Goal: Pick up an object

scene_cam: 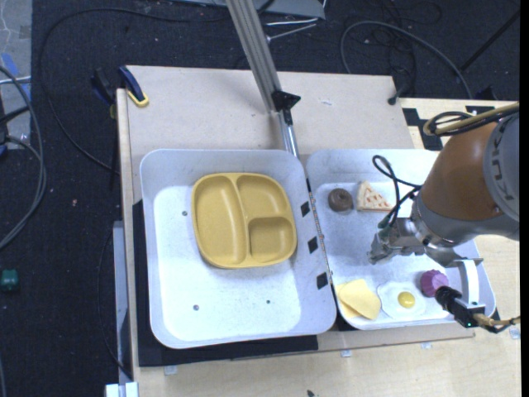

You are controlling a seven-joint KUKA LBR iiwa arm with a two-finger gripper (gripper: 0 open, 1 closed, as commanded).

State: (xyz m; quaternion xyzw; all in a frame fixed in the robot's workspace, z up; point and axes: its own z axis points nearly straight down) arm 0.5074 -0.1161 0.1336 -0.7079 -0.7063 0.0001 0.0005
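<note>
1. Dark flooring strewn with black cables surrounds a pale wooden bench (207, 106) carrying two shallow white bins side by side.
2. Lying in the left bin (173, 304) is a yellow divided plate (245, 220), three compartments facing up.
3. Scattered in the right bin (347, 168) are a brown doughnut (340, 199) and a cheese wedge (374, 197) near the far wall, with a yellow slice (359, 298), a fried egg (402, 298) and a purple piece (431, 283) along the near edge.
4. Reaching in from the right, the arm (471, 180), grey with its orange band, bends down over the right bin, wrist pointing left.
5. Its gripper (382, 248) sits low above bare bin floor, between the cheese wedge and the fried egg, touching none of the toys.
6. Fingers blur against the white floor, so whether they are spread or pressed together cannot be told.
7. Part of the purple piece is covered by the arm's hardware.
</note>
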